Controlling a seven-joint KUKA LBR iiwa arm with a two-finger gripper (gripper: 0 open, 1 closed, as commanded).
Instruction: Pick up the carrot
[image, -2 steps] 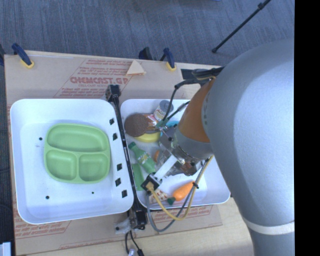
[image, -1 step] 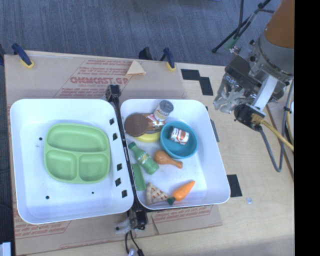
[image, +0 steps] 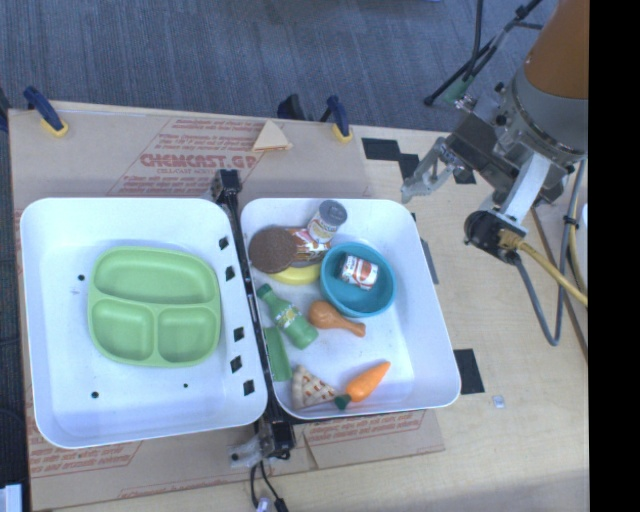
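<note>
Carrot lying in right bin at near corner beside pizza slice, long axis slanting up to the right, well apart from and nearer than gripper beyond far rim; finger state indeterminable.

- Two white bins, side by side
- One green divided plate
- One carrot
- One blue bowl
- One can
- One green bottle
- One pizza slice
- One drumstick
- One small jar
</note>
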